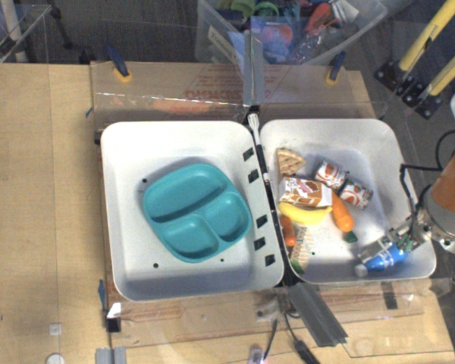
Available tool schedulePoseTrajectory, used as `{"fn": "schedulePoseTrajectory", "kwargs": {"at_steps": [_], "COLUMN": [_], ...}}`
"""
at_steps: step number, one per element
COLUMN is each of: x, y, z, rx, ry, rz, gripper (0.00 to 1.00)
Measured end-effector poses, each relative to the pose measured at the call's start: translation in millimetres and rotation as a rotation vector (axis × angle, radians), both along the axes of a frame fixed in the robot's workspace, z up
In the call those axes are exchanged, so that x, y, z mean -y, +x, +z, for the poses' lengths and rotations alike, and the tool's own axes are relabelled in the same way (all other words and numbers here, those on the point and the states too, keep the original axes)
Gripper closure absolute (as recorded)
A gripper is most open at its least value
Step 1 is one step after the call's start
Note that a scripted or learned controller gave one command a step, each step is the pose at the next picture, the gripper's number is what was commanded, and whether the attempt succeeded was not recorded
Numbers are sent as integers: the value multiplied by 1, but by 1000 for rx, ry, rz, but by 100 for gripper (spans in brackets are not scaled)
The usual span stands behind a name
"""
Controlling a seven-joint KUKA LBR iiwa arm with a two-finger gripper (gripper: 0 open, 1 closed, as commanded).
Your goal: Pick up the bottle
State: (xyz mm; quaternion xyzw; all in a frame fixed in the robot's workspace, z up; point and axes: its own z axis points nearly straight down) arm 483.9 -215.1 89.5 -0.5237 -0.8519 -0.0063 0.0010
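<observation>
1. Lying on its side in the front right corner of the right shallow white bin, the small blue plastic bottle with a pale cap end points towards the bin's front wall
2. The two-finger gripper sits just beside the bottle's right end, at the bin's right wall; whether it is open or closed cannot be made out, and contact with the bottle is unclear
3. The grey arm with its orange band reaches in over the right edge of that bin
4. Near the middle of the right bin lie a yellow banana, an orange carrot with a green tip, a brown-and-white snack packet and a red-and-white can, packed close together
5. A toast-like slice lies near the bin's left wall, towards the back
6. The left white bin holds a teal divided plastic plate near its centre
</observation>
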Motion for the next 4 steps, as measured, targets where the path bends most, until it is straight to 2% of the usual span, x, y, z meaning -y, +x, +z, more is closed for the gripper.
{"fn": "schedulePoseTrajectory", "kwargs": {"at_steps": [1, 2, 3, 4], "x": [-3, -10, -1, -9], "y": [3, 4, 65, 18], "z": [10, 8, 39, 2], "rx": [9, 2, -6, 3], "ry": [2, 13, 0, 10], "rz": [1, 11, -392, -453], "gripper": [100, 0, 0, 0]}}
